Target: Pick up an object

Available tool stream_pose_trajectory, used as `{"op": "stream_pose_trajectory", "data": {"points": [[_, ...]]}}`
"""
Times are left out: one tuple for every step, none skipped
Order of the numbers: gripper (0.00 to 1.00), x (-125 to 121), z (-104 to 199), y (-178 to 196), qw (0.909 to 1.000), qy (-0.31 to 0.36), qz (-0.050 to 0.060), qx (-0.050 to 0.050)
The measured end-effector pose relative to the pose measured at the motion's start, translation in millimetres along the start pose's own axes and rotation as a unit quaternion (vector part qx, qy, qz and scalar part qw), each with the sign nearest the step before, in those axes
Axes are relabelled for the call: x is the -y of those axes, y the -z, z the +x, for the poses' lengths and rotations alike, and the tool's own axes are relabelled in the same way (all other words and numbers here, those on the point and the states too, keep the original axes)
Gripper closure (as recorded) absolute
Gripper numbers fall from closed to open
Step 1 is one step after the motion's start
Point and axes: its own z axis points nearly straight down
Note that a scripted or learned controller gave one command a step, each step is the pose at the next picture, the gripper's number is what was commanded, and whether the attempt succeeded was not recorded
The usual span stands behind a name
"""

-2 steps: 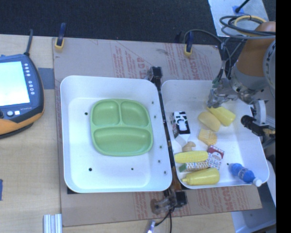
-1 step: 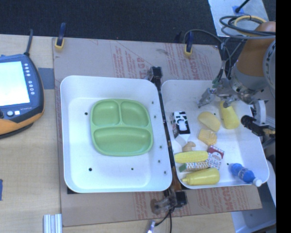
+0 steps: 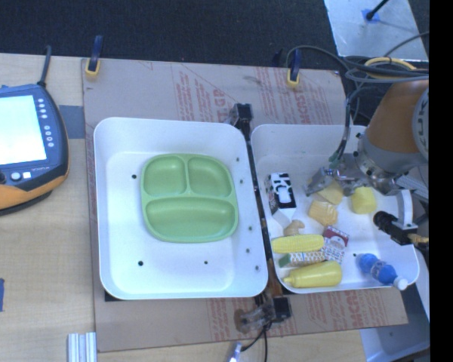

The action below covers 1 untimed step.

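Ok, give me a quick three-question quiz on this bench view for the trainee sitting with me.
1. True or false: the green divided plate lies in the left bin.
2. Which lies nearest the right bin's front edge? A) corn cob B) yellow banana-like piece C) black-and-white box
3. Fill in: the arm's gripper hangs over the ____ bin.

Key: 1 true. 2 B. 3 right; it sits above the yellow pieces at the far side of that bin.
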Motion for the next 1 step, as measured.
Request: {"op": "stream_pose_trajectory", "data": {"points": [[0.0, -54.6, -8.1, 0.9, 1.0, -0.003, -0.001, 0.003]]}}
